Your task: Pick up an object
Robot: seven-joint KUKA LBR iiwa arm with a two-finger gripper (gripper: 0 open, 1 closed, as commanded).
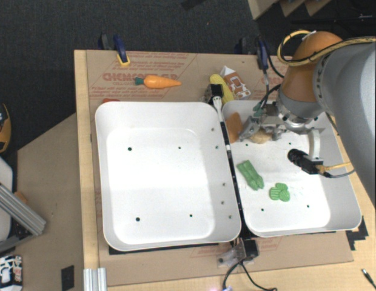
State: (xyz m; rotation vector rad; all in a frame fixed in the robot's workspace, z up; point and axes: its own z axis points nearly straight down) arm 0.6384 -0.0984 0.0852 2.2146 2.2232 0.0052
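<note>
Nearest you in the right bin [321, 206] lies a small round green piece [279, 193]. Just beyond it, toward the left bin [164, 180], lies a longer green piece [250, 174]. Farther back, the gripper [261, 128] hangs low over a tan lump [259, 138], with a brown piece [235, 125] beside it against the bin's wall. You cannot tell how wide the pincer stands or whether it grips anything. Beyond the bins, on the cardboard [164, 262], lie a carrot [159, 82], a yellow thing [219, 81] and a red-and-white box [239, 85].
</note>
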